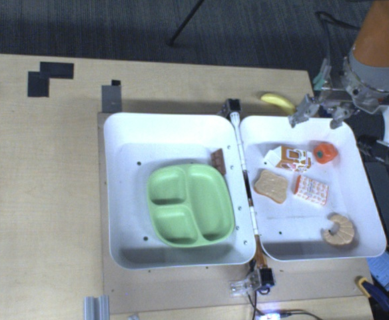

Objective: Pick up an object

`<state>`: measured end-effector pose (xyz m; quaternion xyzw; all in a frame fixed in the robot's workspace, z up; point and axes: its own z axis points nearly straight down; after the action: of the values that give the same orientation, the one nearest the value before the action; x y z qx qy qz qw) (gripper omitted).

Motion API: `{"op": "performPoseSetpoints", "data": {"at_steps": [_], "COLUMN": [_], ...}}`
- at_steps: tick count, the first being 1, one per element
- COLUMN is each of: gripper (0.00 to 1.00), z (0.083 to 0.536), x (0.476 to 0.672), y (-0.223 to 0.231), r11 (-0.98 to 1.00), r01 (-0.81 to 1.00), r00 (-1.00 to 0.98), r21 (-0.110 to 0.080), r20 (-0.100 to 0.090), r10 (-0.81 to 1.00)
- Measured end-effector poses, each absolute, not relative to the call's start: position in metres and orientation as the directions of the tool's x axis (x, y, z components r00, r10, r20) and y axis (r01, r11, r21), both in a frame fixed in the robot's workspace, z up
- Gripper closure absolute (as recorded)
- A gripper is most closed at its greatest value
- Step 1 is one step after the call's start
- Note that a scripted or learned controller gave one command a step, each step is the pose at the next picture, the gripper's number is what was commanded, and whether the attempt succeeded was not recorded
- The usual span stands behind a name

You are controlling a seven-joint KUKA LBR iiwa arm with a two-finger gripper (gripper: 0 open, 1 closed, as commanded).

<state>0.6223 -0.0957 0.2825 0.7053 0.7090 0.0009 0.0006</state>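
Tool [321,114] sits above the far rim of the right bin [371,199], its two fingers spread wide with nothing between them. Arm [380,39] with orange band comes in from upper right.

Right bin, all below the tool and apart from it: orange round toy [324,153] nearest, just below and slightly right of the tool. White and orange packet [289,157] below and a little left. Red patterned packet [311,191] further below, toast slice [271,186] just left of that packet. Curved tan pastry piece [340,229] far below, near the bin's front right corner.

Yellow banana [277,101] lies on the worktop [41,199] just left of the tool, outside the bin.

Left bin [124,179] well left of the tool: green divided plate [190,204] in the middle, small brown item [218,159] touching the plate's far right edge, can't tell what it is.
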Motion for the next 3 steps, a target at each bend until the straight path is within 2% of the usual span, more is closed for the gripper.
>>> {"op": "performPoseSetpoints", "data": {"at_steps": [1, 2, 3], "gripper": [0.0, 0.0, 1.0], "z": [0.183, 0.086, 0.098], "x": [0.553, 0.535, 0.537], "y": [-0.042, -0.084, -0.083], "r11": [0.005, 0.002, 0.003], "r01": [1.0, 1.0, 1.0], "r00": [-0.005, -0.002, -0.003], "r21": [-0.002, 0.005, 0.011], "r20": [0.001, 0.0, 0.0], "r10": [1.0, 1.0, 1.0]}}
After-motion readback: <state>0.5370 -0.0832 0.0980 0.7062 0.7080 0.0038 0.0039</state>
